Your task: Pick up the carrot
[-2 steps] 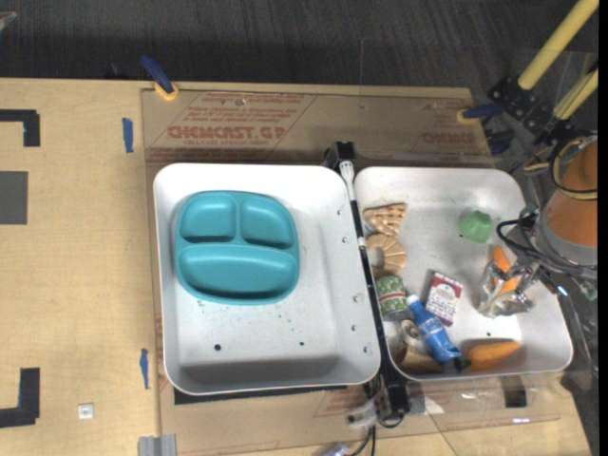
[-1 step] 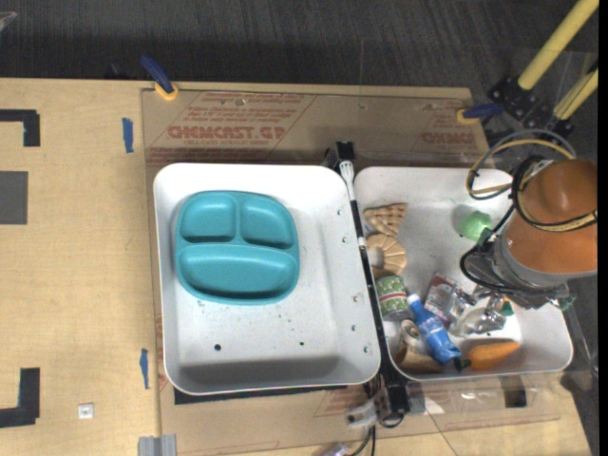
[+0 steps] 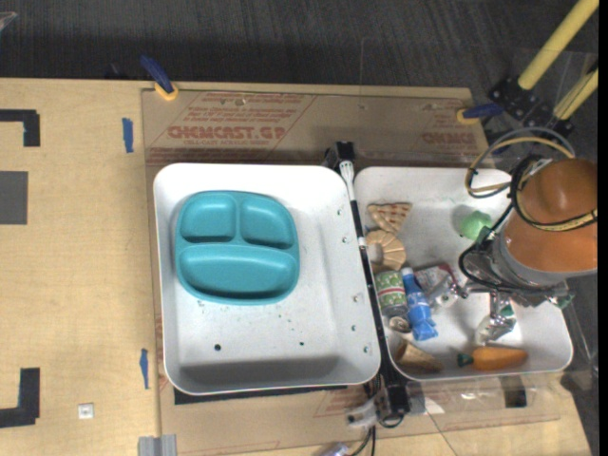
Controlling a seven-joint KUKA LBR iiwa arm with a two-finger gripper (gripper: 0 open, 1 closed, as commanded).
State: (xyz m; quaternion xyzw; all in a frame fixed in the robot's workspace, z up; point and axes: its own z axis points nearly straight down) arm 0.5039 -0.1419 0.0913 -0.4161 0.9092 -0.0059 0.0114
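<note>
A: Where does the carrot lie?

B: It lies on its side near the front wall of the right bin, toward that bin's right corner, orange with a dark green stub at its left end.

A: And the gripper?

B: It hangs just above the carrot, at the end of the grey arm with its orange band, which reaches in from the right. Its metal fingers point down toward the bin floor. Whether the jaws are spread or pressed together cannot be told from this slant, and nothing is seen between them.

A: What else sits in that bin?

B: A blue bottle lies near the middle, with a green-labelled can just to its left. Behind those are two tan, ribbed pieces like shells, one behind the other. A small green object rests near the back, beside the arm. A brown wedge lies by the front wall, left of the carrot.

A: The left bin?

B: It holds a teal divided plate, three compartments, set toward the back left.
</note>
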